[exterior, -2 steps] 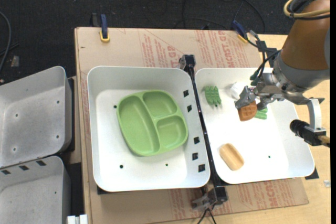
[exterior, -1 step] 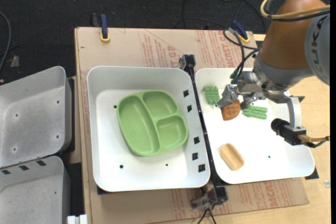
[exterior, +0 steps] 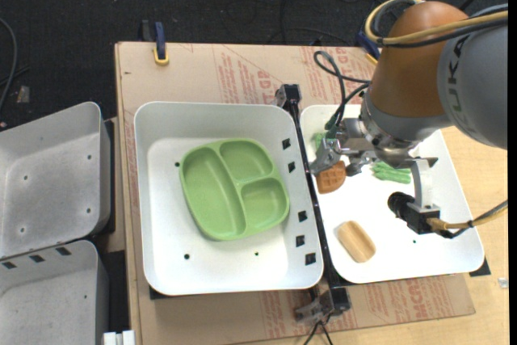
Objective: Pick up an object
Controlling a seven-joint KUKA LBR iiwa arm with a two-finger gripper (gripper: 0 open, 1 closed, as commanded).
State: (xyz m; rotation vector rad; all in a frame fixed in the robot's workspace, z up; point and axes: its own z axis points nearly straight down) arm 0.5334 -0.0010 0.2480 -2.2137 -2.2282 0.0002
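My gripper hangs over the left side of the right bin, below the grey and orange arm. Directly beneath it, touching or nearly touching, is a small brown-orange object; whether it is held is hidden by the wrist. A green bean-like object lies just right of it, partly under the arm. A tan bread-shaped piece rests alone nearer the bin's front. A small green bit shows beside the gripper body.
The left bin holds a green divided plate. A black divider with clips runs between the bins. A black cable fitting hangs off the arm over the right bin. Grey trays stand at far left.
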